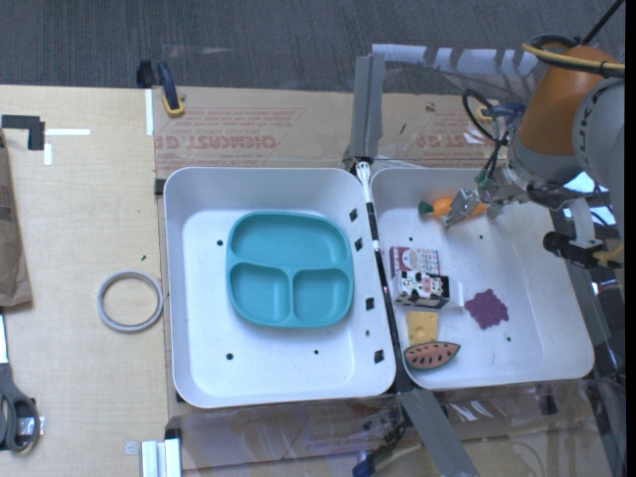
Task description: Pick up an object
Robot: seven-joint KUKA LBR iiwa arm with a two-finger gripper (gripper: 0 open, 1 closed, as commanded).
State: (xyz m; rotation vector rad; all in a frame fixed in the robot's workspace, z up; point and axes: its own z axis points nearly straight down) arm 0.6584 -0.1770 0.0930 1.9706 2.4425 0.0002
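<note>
Pale wood of the bench carries a roll of clear tape just off the left bin's outer wall, with scissors down at the near left corner. Next comes the left bin, and a teal divided plate lies flat in its middle (three compartments, all facing up). Across the shared wall, the right bin holds the loose things: a small printed card and a black-and-white packet hard against its left wall, a yellow square below them, and a watermelon slice toy at the near left corner. A purple scrap lies toward the bin's middle, apart from the rest. Near the far edge sits an orange carrot-like toy, and my gripper is right on its right end, low over the bin floor. I cannot tell whether it is clamped on the toy or merely touching it.
</note>
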